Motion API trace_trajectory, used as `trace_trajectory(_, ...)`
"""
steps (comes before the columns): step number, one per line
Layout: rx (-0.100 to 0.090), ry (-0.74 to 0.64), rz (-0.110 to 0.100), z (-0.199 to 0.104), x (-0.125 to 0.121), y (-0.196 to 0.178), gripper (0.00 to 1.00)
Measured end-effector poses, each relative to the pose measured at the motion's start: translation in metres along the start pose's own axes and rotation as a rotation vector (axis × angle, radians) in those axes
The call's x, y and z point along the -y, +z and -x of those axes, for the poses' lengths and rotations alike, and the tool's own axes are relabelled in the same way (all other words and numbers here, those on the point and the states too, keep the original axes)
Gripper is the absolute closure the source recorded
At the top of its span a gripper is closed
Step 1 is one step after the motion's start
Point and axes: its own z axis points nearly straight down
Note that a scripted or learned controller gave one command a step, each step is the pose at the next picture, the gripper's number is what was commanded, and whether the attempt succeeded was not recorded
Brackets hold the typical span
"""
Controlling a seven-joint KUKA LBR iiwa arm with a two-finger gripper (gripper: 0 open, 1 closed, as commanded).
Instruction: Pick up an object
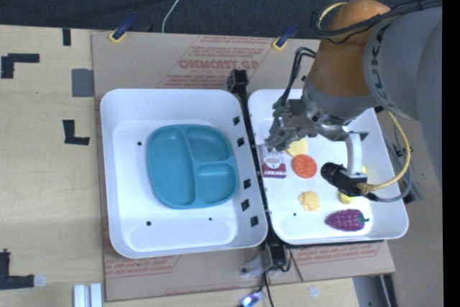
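My gripper (279, 145) reaches down into the left part of the right bin (388, 230), just above a small red and white packet (274, 167). An orange round fruit (305, 167) lies right of the packet. A yellow piece (297, 147) shows beside the gripper. A small yellow item (309, 200) and a bunch of purple grapes (346, 220) lie nearer the front of the bin. Nothing shows between the gripper's tips.
The left bin (122, 118) holds a blue divided plate (192, 165). A raised divider with black clips (246, 147) separates the two bins. The arm's grey and orange body (359, 61) covers the back of the right bin.
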Motion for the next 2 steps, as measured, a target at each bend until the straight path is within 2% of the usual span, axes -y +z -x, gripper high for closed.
trace_trajectory(1, 0.0, 0.0, 0.0, -0.054, -0.002, 0.008, 1.0)
trace_trajectory(2, 0.0, -0.001, 0.002, -0.11, -0.018, 0.017, 1.0)
